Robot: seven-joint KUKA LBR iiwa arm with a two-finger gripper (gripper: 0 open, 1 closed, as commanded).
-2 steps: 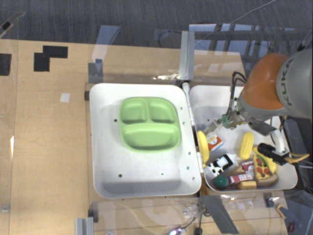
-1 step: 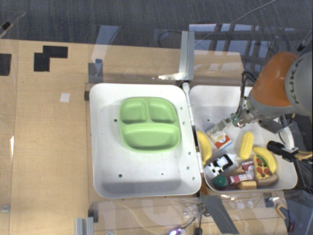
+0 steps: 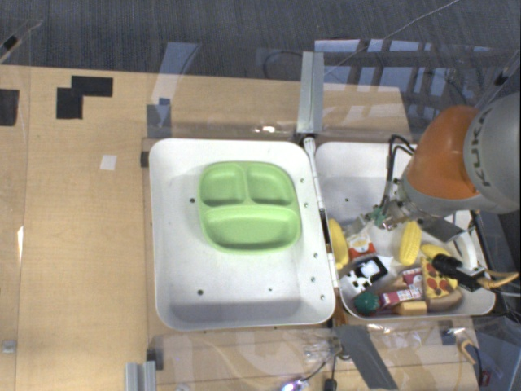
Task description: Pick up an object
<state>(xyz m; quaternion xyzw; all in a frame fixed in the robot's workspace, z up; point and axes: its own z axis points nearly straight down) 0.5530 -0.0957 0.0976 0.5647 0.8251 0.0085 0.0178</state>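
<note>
1. A green divided plate is seen lying flat in the left bin, toward its far half, with bare white floor around it.
2. A yellow banana-like piece is seen in the right bin, against the wall shared with the left bin.
3. The pickable objects are heaped along the near edge of the right bin: a black-and-white item, a dark green piece, a corn cob and a pizza slice, most of them touching.
4. The gripper is placed low over the middle of the right bin, just beyond the heap; whether it is spread or closed cannot be told, and nothing is seen held.
5. A failed grasp is judged likely: in so crowded a pile, neighbours could be nudged or two things pinched together, and the rounded corn could slip.
6. The bins rest on a light wooden bench behind clear panels; dark grey carpet lies past its far edge.
</note>
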